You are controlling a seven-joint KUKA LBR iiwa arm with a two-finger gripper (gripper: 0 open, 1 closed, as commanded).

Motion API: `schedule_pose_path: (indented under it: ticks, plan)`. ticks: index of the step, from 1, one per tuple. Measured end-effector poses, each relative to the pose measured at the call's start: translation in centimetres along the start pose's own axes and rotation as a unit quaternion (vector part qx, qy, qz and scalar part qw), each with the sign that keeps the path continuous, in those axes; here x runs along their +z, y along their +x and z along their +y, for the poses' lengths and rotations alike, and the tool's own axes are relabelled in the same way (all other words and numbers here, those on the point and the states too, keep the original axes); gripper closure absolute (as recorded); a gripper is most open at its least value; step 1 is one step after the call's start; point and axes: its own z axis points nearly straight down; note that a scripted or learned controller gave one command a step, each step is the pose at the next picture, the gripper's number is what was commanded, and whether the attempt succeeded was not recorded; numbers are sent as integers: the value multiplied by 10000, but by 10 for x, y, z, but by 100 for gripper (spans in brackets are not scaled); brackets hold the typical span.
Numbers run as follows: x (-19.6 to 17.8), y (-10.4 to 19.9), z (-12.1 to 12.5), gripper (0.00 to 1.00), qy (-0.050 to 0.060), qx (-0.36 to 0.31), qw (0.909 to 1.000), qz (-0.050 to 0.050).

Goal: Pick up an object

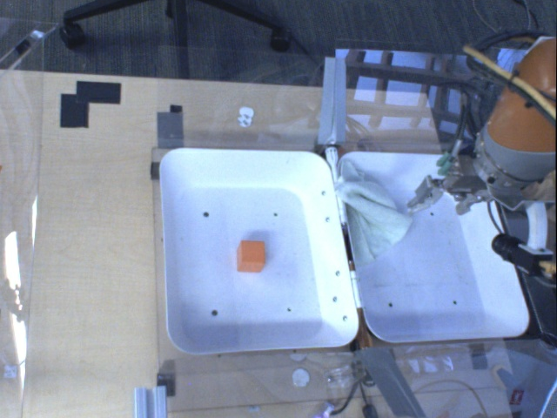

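Claw [424, 194] is hovering in the right bin [452, 316], touching the cloth's [376, 218] edge; grip state unclear. Risk: fabric slipping free or snagging on the bin divider while lifting.

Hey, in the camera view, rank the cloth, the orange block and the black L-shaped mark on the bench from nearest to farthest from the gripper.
Measured from the gripper, over the right bin:
1. Cloth: just beside it, at the right bin's left edge.
2. Orange block: middle of the left bin.
3. Black L-shaped mark: on the bench, far upper left.
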Motion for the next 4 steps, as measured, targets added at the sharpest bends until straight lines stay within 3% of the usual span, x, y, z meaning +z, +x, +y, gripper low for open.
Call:
schedule_pose_path:
  ticks: [1, 2, 3, 4]
  plan:
    - [138, 1, 13, 0, -26, 312, 9995, 0]
    - [103, 3, 17, 0, -13, -496, 9988, -3]
    - [92, 4, 19, 100, -30, -502, 9987, 3]
    - [17, 29, 58, 100, -12, 866, 9962, -5]
